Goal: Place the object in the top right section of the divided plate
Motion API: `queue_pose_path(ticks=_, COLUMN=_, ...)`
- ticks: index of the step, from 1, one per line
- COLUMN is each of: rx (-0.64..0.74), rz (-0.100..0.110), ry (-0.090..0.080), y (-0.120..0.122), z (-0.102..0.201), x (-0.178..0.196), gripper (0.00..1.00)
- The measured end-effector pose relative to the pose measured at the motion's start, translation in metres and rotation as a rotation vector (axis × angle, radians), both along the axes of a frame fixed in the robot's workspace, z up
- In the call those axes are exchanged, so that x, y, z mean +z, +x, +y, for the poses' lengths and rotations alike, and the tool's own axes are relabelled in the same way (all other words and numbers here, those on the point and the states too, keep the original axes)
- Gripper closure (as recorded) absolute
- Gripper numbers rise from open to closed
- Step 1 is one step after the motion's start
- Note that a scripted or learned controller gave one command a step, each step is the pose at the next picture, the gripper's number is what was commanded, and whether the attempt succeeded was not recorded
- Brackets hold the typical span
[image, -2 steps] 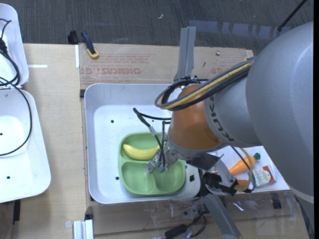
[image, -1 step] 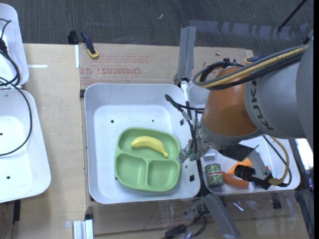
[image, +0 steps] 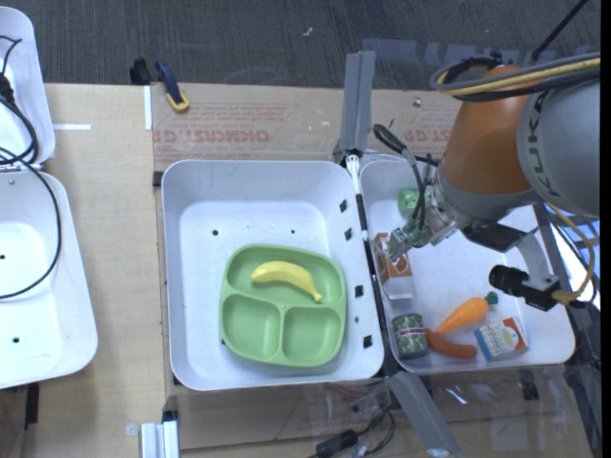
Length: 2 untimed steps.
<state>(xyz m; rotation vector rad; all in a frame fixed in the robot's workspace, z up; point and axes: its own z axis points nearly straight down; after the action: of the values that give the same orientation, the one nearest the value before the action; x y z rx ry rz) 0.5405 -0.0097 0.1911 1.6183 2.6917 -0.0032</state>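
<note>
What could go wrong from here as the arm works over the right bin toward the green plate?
1. The claw sits low among crowded items: a small carton, a can and a carrot. It may grab or knock the wrong one.
2. The banana already fills the divided plate's big upper section, so a new item could land on it.
3. The raised bin wall between could catch a low carry.

Bright, even light falls from overhead, and the white bins (image: 181,256) come out nearly washed out, their walls losing detail. Shadows are soft and short; a faint one lies under the green plate (image: 283,346). The arm's (image: 535,151) orange band carries a mild sheen. The frame is a little soft overall, and small print on the desk (image: 95,141) is perhaps too blurred to read. The dark floor (image: 239,17) above looks grainy.
</note>
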Motion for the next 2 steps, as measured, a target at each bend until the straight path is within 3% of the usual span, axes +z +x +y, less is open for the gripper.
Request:
queue_pose_path(ticks=1, rx=-0.392, rz=0.003, ry=0.001, y=-0.0467, z=-0.0933, x=-0.0295, gripper=1.0)
queue_pose_path(ticks=2, rx=-0.39, rz=0.004, ry=-0.001, y=-0.0463, z=-0.0937, x=-0.0213, gripper=1.0)
